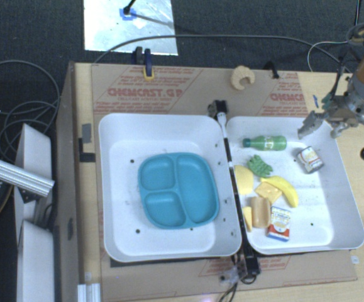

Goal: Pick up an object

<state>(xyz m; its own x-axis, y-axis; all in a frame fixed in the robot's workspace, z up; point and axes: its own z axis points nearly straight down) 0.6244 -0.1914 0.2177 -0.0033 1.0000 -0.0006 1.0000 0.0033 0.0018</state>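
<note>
The right bin [342, 222] holds several toy foods. A green bottle [264, 143] lies on its side near the back. A small silver can [309, 159] lies to the bottle's right. Below them are a green leafy piece [259, 166], a banana [283, 189], a yellow cheese wedge [268, 190], a tan block [259, 211] and a red, white and blue carton [280, 223]. My gripper [324, 127] hangs over the bin's back right corner, above and slightly right of the can. It is open with nothing between its fingers.
The left bin [115, 168] holds a blue divided plate [178, 189]. A black divider rail [229, 168] runs between the bins. A beige lump [243, 77] and a blue-yellow clamp [147, 60] sit on the cardboard behind the bins. Cables trail along the left.
</note>
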